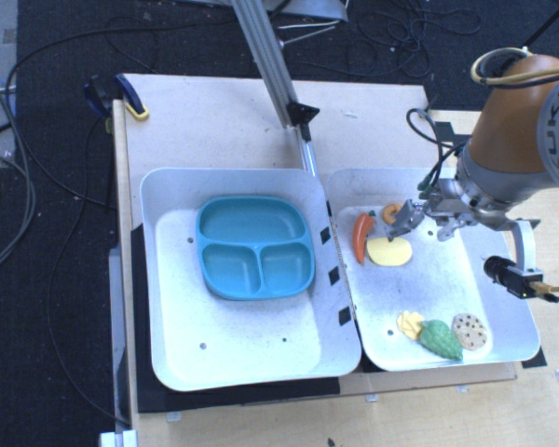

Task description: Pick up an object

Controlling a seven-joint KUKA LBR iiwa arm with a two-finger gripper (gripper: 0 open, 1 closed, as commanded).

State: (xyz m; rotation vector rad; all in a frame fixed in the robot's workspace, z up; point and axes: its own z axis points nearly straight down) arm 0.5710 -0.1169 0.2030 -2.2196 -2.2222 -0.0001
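Observation:
My gripper (408,223) hangs low over the right bin (503,329), at its upper middle. Right below and left of the fingertips lies a pale yellow, rounded piece (389,252). A small orange piece (390,214) sits just left of the gripper, and a red-orange chili-shaped piece (360,237) lies further left near the bin's wall. At the bin's front lie a small yellow piece (409,324), a green leafy piece (441,339) and a brown speckled cookie (469,330). I see nothing between the fingers.
The left bin (168,324) holds a blue divided plate (256,247). A slanted metal pole (265,49) reaches down to the bins' shared back edge. The arm's grey and orange body (512,147) overhangs the right bin's back right. Cables lie on the dark floor beyond.

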